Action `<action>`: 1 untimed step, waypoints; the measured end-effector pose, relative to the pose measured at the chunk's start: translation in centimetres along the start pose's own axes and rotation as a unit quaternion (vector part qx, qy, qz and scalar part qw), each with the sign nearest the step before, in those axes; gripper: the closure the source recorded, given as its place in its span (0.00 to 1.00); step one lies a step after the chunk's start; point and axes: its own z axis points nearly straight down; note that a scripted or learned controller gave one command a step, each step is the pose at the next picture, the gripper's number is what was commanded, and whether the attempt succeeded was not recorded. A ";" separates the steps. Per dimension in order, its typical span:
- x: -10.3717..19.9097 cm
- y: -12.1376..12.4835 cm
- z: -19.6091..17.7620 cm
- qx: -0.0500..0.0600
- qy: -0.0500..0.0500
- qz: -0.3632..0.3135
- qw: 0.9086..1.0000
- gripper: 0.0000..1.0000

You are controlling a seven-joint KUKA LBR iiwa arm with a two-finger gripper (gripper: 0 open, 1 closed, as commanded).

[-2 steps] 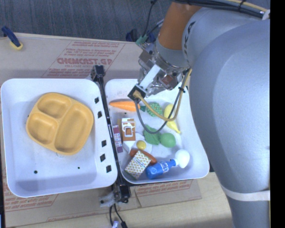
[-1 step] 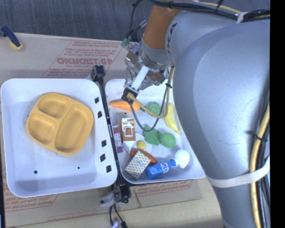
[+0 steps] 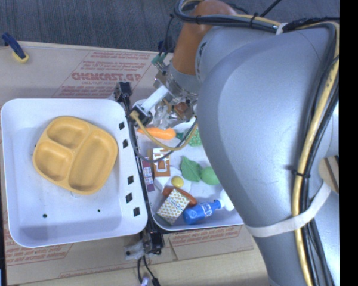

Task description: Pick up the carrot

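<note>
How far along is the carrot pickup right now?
Done: the arm has reached into the right bin, with the gripper low over the carrot. In hand: nothing I can confirm; the carrot lies on the bin floor beside the green toys. Left: the grasp and the lift.

The arm (image 3: 256,130) hides most of the right bin (image 3: 194,222); gripper (image 3: 167,109) fingers too cluttered to tell.

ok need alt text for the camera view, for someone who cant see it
A grey robot arm reaches over the right bin, its gripper just above an orange carrot lying among small items. The left bin holds a yellow divided plate.
</note>
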 end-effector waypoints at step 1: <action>-4.2 -0.3 -5.7 0.000 0.000 -0.077 0.997 1.00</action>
